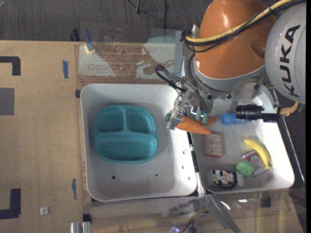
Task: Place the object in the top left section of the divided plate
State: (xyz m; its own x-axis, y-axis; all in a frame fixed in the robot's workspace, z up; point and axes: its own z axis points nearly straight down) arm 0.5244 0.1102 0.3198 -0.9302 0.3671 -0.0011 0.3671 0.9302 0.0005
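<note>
The orange plastic carrot (pixel 193 125) was pinched in the claw (pixel 187 119) at frame centre, presumably carried toward the teal divided plate (pixel 125 133).

Teal divided plate (pixel 126 133) — flat in left bin. Orange carrot (pixel 193 126) — over the bins' shared edge, apparently lifted.

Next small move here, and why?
Probably carry left toward the teal divided plate. The gripper sits over the rim between the two bins with the carrot right at it, apparently held, while the plate lies in the left bin.
</note>
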